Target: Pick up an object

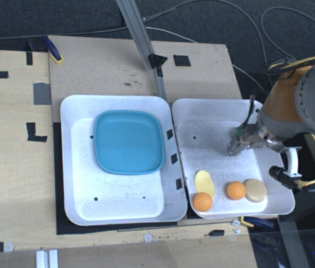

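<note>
In the right bin (pixel 202 121) several small objects lie along the near edge: a pale yellow oval piece (pixel 204 181), an orange ball (pixel 203 201) just in front of it, a second orange ball (pixel 235 190) and a beige round object (pixel 255 190) next to that. My gripper (pixel 235 147) hangs over the right part of this bin, above and behind the second orange ball, and apart from all the objects. Nothing shows between its fingers.
The left bin (pixel 79 149) holds a blue square plate (pixel 129 142). A grey metal pole (pixel 141 32) slants in from the top to the gap between the bins. Cables run over the dark floor at the upper right.
</note>
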Motion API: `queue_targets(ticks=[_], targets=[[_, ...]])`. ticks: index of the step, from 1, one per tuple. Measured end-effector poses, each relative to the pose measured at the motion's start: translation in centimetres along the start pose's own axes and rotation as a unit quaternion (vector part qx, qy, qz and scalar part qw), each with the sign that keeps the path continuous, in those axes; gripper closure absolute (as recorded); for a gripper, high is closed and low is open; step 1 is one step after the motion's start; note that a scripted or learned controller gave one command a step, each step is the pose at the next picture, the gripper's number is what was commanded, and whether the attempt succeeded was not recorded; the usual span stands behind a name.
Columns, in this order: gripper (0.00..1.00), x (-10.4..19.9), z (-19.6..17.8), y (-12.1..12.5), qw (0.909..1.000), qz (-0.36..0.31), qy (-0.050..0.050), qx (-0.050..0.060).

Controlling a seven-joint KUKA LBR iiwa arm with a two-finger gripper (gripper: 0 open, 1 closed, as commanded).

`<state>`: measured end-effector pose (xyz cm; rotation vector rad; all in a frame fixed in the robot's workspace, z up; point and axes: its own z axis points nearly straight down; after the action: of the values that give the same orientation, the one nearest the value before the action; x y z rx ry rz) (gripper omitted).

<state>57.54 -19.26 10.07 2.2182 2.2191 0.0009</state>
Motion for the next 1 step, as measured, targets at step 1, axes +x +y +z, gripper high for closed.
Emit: queue_targets(ticks=[1], targets=[[1.00,-0.70,-5.01,0.79,1.0000,0.000,0.001,0.000]])
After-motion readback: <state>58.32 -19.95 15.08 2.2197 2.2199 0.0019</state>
